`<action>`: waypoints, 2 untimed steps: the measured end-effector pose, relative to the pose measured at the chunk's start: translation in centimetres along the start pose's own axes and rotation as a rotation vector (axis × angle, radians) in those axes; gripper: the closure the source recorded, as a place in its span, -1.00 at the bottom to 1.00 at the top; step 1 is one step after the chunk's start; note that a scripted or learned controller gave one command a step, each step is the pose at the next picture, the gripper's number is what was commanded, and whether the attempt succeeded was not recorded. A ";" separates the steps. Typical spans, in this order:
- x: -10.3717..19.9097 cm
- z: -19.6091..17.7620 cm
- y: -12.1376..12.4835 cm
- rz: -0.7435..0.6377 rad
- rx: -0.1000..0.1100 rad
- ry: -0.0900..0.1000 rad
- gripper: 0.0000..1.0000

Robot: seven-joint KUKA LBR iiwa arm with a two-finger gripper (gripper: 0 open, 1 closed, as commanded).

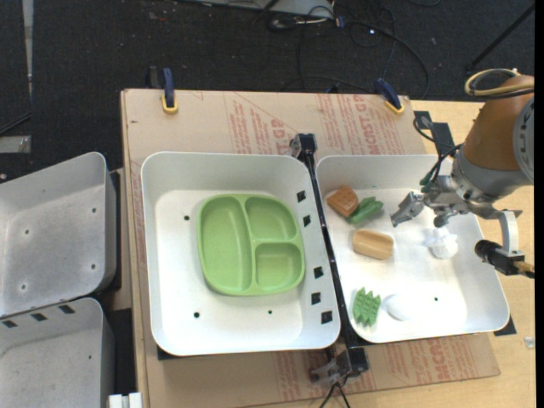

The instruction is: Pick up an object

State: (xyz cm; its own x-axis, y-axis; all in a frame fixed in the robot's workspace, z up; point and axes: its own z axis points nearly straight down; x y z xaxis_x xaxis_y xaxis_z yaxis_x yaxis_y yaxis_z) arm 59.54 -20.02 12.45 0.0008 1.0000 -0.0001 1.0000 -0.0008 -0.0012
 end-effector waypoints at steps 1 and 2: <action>0.0 -1.2 0.1 -0.001 -0.003 -0.001 1.00; -0.4 -5.6 0.1 -0.001 -0.007 -0.002 1.00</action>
State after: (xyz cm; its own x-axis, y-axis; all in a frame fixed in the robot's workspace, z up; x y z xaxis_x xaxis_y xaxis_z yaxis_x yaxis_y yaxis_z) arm 59.69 -20.45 18.01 0.0001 1.0000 -0.0024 1.0000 -0.0001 0.0055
